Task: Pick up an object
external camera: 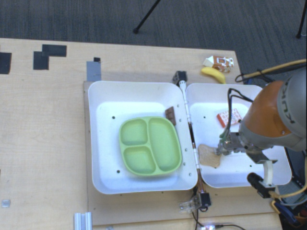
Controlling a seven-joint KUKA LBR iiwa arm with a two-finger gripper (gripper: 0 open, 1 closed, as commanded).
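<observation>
Just tool [221, 149] beside bread slice [209, 156], near bin wall [197, 169].

Wooden bench [43, 143] with two white bins [103, 176], banana [212, 74].

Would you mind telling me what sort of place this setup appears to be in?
Probably a robotics lab bench: a robot arm reaches over two white bins, toy-like test items such as a green divided plate and a banana lie about, and cables trail along the bench edge.
</observation>
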